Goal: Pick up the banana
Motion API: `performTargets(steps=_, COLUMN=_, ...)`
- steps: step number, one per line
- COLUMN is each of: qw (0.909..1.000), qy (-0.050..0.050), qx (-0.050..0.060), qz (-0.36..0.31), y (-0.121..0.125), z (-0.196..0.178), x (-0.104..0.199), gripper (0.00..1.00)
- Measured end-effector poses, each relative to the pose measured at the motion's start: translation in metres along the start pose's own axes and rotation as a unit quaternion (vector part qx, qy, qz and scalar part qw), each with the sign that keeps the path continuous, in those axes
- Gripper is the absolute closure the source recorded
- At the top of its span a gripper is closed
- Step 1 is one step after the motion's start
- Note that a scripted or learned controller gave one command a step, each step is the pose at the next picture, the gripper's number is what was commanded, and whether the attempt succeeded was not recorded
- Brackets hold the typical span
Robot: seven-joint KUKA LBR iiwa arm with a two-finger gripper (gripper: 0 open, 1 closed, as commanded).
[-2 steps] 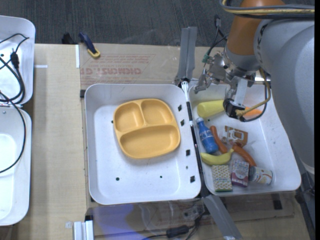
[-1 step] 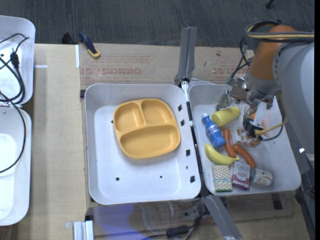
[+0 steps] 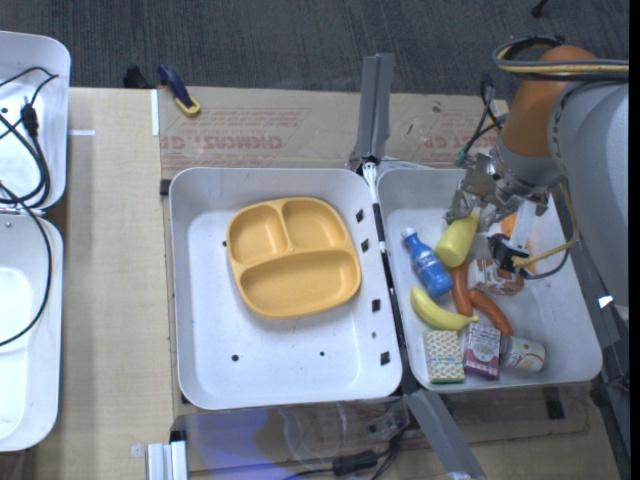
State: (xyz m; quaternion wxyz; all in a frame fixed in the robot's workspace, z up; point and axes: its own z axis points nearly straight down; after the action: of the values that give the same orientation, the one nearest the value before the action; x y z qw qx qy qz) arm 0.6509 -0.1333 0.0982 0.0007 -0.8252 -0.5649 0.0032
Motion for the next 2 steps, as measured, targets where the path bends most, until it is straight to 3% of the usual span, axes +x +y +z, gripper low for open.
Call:
performTargets(steps=1, qw=0.9947, qy=0.001, qx=-0.001, qz=0.103, y=-0.017, z=-0.092, x=0.064, gripper=1.00)
performTargets(steps=2, qw=0.9686, qy=0.000, qx=0.000, qz=0.249, y=-0.023, z=-0.091, x=0.078, gripper=1.00)
